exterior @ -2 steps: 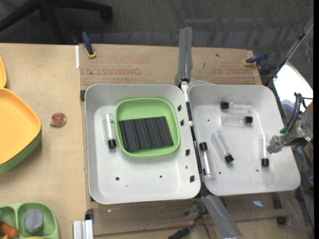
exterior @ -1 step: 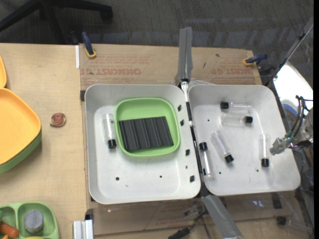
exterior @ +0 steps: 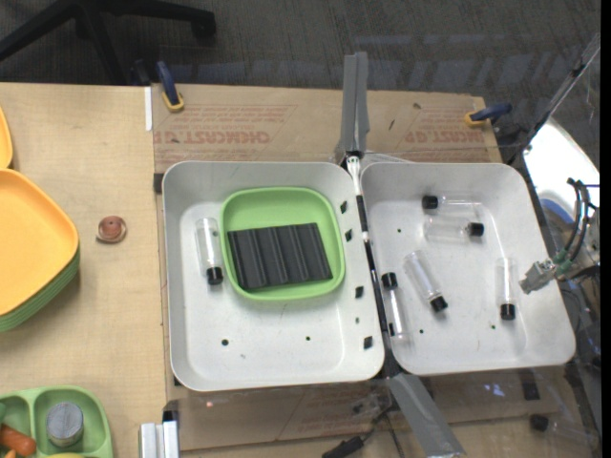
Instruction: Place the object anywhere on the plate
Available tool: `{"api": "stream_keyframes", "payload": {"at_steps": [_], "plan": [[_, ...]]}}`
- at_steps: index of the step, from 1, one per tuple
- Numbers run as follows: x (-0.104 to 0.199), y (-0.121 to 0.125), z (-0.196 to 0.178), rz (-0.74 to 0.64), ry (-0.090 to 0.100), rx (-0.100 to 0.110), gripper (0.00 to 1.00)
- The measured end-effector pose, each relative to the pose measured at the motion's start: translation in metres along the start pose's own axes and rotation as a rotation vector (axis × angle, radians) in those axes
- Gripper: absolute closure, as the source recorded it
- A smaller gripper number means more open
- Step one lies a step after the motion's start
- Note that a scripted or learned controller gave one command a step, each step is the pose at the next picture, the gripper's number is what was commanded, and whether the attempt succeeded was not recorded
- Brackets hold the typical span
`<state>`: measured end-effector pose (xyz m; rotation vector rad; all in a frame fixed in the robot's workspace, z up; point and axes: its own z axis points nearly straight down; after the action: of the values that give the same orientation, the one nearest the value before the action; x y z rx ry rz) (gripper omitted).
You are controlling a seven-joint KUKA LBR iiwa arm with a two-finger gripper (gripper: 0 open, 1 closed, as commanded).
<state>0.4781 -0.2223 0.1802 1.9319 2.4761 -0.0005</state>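
A green square plate (exterior: pixel 280 198) sits in the upper middle of the left bin (exterior: pixel 277 356). A dark grey ridged slab (exterior: pixel 282 256) lies flat on the plate and covers most of its floor. Just left of the plate, a clear tube with a black cap (exterior: pixel 207 248) lies on the bin floor without touching the plate. Several more clear black-capped tubes lie scattered in the right bin (exterior: pixel 477 351), among them one near the middle (exterior: pixel 424 281), one at the right (exterior: pixel 503 287) and one by the left wall (exterior: pixel 391 305).
A metal clip and cables (exterior: pixel 549 270) hang at the right bin's right rim. Stacked yellow plates (exterior: pixel 33 246) and a small red knob (exterior: pixel 112 228) sit on the wooden bench to the left. A green compartment tray (exterior: pixel 52 423) is at the bottom left.
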Motion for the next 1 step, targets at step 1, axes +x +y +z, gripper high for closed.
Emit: {"api": "stream_keyframes", "payload": {"at_steps": [1], "plan": [[0.0006, -0.0004, 0.0104, -0.174, 0.002, 0.001, 1.0]]}}
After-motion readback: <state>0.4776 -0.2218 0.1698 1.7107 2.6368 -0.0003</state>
